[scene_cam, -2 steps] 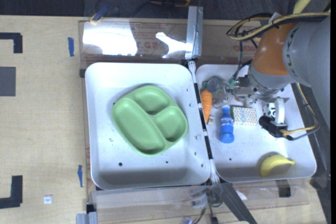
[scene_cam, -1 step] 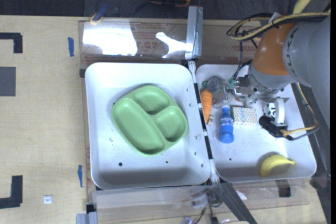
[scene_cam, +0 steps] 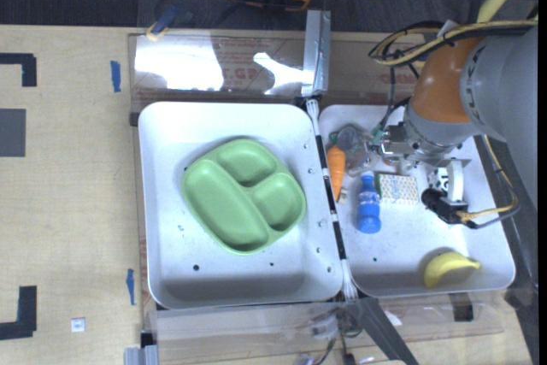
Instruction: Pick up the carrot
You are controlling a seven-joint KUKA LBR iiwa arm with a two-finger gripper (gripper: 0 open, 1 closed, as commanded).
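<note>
The orange carrot point(scene_cam: 336, 169) lies lengthwise along the left wall of the right bin point(scene_cam: 491, 248), its green top pointing toward the back. My gripper point(scene_cam: 386, 150) hangs low over the back of that bin, a little to the right of the carrot and apart from it. Nothing shows held in it.
A blue bottle point(scene_cam: 368, 203) lies just right of the carrot, beside a small speckled pad point(scene_cam: 398, 188). A grey-green object point(scene_cam: 349, 137) sits behind the carrot. A yellow banana-like piece point(scene_cam: 449, 267) rests at the front right. The left bin point(scene_cam: 162, 252) holds a green divided plate point(scene_cam: 244, 193).
</note>
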